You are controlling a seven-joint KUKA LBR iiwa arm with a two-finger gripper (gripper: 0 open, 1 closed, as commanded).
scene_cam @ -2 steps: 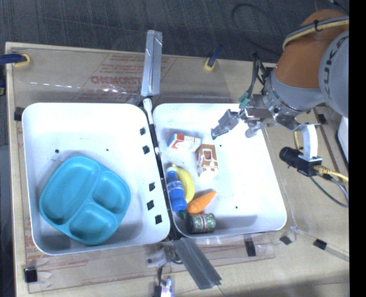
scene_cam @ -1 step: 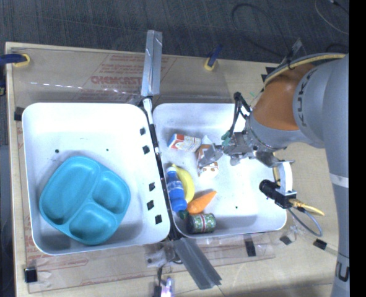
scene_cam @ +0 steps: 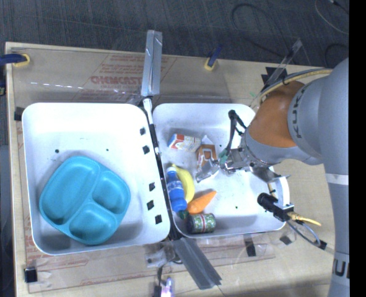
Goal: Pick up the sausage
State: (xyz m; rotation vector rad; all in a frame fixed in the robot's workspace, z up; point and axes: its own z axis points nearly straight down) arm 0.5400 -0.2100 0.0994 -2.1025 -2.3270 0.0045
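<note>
On the left side of the desk [scene_cam: 77, 82], which is a pale wooden board, sits the left bin [scene_cam: 77, 119], white, shallow, with round corners. Inside it, toward the near left corner, lies a blue plate [scene_cam: 83, 198] of smooth plastic, divided into three compartments.

The right bin [scene_cam: 248, 206] touches the left one along the middle. At its left wall lies a blue bottle [scene_cam: 176, 190], its long axis going from far to near. Just beside it, touching, is a yellow banana [scene_cam: 186, 179], curved. Farther back lies a small red and white packet [scene_cam: 182, 142], flat and a little crumpled. In front of the banana lies an orange carrot [scene_cam: 202, 201], tapered, with its thin end pointing to the right and a little back. Near the front wall is a dark green can [scene_cam: 202, 223], lying on its side.

The sausage [scene_cam: 205, 153] seems to be the small brown piece near the middle of the right bin, just right of the packet. Its long axis goes roughly from far to near, a little tilted; which end is which I cannot tell.

The claw [scene_cam: 212, 167], of shiny metal, is low over the bin, just at the near end of the sausage. Whether it is open or closed, or has hold of anything, I cannot tell. Behind it the grey arm [scene_cam: 319, 122] with its orange band [scene_cam: 275, 124] comes from the right.
</note>
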